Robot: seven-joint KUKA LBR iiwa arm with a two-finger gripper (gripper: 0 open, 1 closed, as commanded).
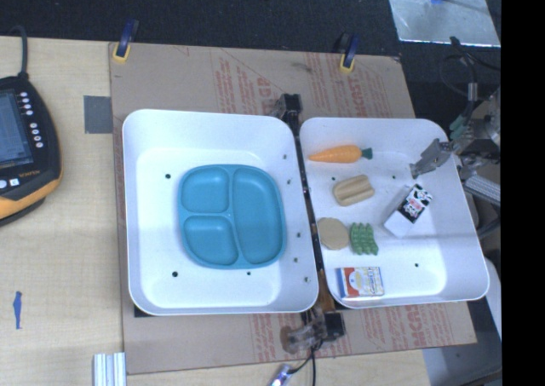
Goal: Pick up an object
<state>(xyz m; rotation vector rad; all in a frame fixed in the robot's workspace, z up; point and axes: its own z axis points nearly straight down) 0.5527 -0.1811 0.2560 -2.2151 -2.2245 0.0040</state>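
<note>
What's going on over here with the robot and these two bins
The gripper hangs over the right bin's top right corner with nothing between its fingers. Below it lie a toy carrot, a bread roll, a small milk carton, a cookie, a green toy and a small box. The left bin holds a blue divided plate.

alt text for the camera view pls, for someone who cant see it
Two white bins sit side by side on a bench: the left bin holds a blue divided plate, the right bin a toy carrot, a bread roll, a small carton, a cookie, a green block and a small box. The gripper hovers at the right bin's far right corner.
</note>
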